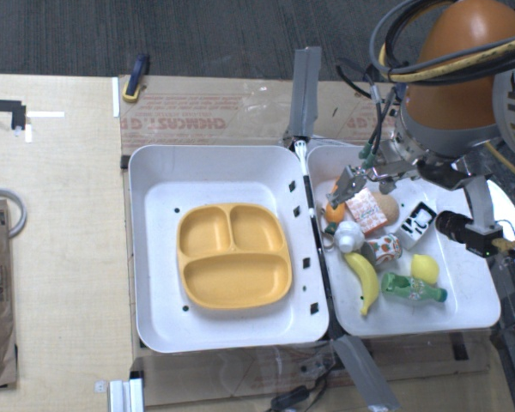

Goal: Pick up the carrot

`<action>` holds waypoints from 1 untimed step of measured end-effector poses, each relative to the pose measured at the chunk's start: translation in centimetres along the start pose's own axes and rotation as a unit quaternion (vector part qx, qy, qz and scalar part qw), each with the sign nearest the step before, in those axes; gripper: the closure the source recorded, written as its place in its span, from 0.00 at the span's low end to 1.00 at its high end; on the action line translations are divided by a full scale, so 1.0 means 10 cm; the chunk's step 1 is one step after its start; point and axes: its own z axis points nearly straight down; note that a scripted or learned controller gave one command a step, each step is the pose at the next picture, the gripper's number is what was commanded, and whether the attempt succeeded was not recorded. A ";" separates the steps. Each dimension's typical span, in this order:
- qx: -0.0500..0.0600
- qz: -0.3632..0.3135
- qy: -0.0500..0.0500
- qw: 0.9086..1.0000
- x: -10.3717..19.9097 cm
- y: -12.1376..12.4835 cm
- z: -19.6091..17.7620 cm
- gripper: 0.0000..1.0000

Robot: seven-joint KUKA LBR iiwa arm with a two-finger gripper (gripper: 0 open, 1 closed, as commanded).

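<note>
The left shallow white plastic bin [140,247] carried a yellow plastic plate with three compartments [234,256], lying flat in its middle, well apart from the work.

In the right shallow white plastic bin [472,305], the small orange carrot [334,214] lay at about ten o'clock, just beside the wall that the two bins share. I judge that this place made it awkward. The wall closed its nine o'clock side, so an approach had room mainly from above.

The grey metal gripper [354,183] hung at about one o'clock from the carrot, near it and apparently over it. I could not see anything held by it, and how far it was open I could not tell. It seemed placed for a descent on the carrot, with the pick not yet done.

At three o'clock from the carrot a flat red and white packet [366,212] lay touching it or nearly so. At five o'clock a small white ball [349,240] sat just beside it. These two, I think, were the main obstacles and could be caught together with the carrot.

Further right lay a curved yellow banana [364,281], a small patterned can [384,249], a green plastic bottle on its side [415,291] and a yellow lemon [424,268], all clear of the carrot.
</note>
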 end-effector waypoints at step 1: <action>0.000 0.022 0.000 1.000 -0.16 0.18 0.56 0.00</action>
